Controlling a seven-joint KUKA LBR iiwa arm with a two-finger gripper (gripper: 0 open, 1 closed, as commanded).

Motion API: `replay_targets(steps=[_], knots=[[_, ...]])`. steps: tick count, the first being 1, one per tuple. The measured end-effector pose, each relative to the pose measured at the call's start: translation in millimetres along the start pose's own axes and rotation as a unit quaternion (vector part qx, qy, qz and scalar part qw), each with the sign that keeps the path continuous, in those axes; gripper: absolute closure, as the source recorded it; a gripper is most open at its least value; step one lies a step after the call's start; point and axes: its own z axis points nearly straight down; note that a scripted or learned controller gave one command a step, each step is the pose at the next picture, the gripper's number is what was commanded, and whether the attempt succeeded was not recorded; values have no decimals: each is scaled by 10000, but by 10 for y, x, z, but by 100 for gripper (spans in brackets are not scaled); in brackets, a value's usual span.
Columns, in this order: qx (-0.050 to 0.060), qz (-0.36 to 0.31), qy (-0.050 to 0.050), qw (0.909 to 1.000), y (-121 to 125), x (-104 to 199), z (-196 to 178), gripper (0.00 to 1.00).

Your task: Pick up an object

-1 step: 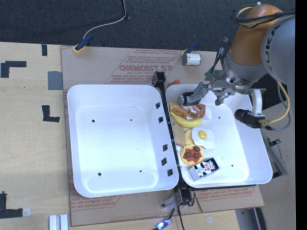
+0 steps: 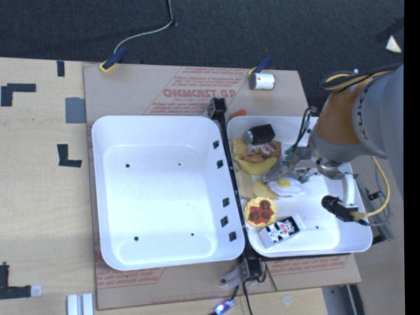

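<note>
Arm point(image 2: 357, 120) low over the right bin point(image 2: 328, 241), reaching in from its right edge.

Gripper point(image 2: 295, 169) down among the clutter near the bin's middle, partly masked by wrist and cables; jaws' state cannot be told. Heaped along the bin's left wall: black object point(image 2: 261, 133), yellow banana-like piece point(image 2: 254, 165), round red-and-yellow toy point(image 2: 260, 211), black-and-white card point(image 2: 281, 230) toward the near edge. Left bin point(image 2: 105, 136) beside it on the worktop point(image 2: 39, 169).

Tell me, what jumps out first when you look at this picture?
The big grey arm with its orange band reaches in from the right, down into the right bin. That bin holds a bright jumble along its left side: a banana, a round red toy and a black-and-white card. The left bin is plain white.
</note>
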Motion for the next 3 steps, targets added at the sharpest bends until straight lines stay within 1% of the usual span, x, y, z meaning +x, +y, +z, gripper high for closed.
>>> replay_targets(steps=[1, 2, 3], knots=[[-51, -30, 3, 10000, -615, 433, -38, 0], [-72, -50, -2, 10000, 31, 550, -42, 0], [-58, -38, 2, 10000, 6, 544, -141, 100]])
